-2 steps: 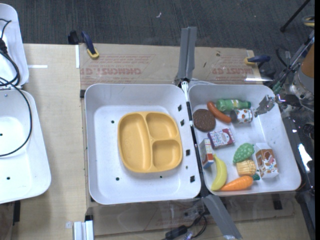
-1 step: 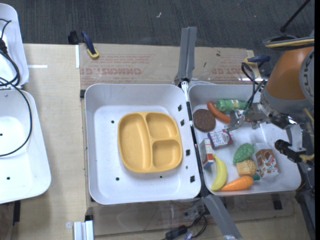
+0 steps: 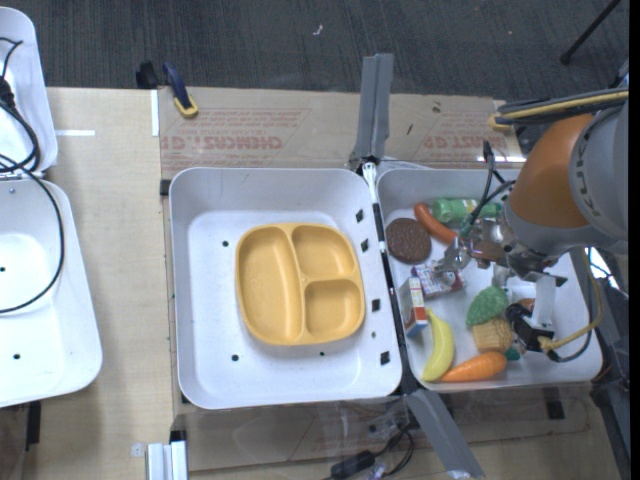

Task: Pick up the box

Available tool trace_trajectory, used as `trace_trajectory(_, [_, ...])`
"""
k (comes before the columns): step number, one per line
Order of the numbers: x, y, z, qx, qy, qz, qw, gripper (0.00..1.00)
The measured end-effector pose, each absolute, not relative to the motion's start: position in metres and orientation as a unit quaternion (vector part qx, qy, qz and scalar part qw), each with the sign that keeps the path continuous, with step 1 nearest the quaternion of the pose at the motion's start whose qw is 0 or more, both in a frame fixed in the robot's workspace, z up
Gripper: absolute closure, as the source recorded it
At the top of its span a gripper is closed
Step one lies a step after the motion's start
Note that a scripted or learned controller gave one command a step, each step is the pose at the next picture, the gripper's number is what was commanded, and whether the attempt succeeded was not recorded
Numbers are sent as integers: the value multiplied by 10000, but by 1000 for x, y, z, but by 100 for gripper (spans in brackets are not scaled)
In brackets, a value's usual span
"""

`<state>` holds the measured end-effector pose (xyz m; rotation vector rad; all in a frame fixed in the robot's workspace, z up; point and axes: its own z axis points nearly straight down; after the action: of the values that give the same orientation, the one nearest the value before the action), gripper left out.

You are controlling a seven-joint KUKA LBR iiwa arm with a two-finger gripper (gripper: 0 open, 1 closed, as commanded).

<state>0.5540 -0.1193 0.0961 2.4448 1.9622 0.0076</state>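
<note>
A single fixed camera looks down at a slant on the table [image 3: 120, 128] from above (floor along the top edge), both white bins [image 3: 190, 298] filling the frame's centre and right.

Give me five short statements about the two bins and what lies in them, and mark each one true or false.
1. The yellow divided plate lies in the left bin. True.
2. The banana lies in the left bin. False: it lies in the right bin.
3. The gripper is over the right bin. True.
4. The carrot rests on the yellow plate. False: it lies in the right bin beside the banana.
5. The small box lies in the right bin, near its left wall. True.
</note>
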Motion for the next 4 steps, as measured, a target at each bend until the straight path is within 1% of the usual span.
trace_trajectory(1, [555, -119, 106, 7804, 6253, 39, 31, 100])
trace_trajectory(2, [553, -117, 202, 7686, 6397, -9, 2, 100])
trace_trajectory(3, [553, -117, 202, 7686, 6397, -11, 0, 0])
trace_trajectory(4, [546, -127, 99, 7679, 6405, 5, 10, 0])
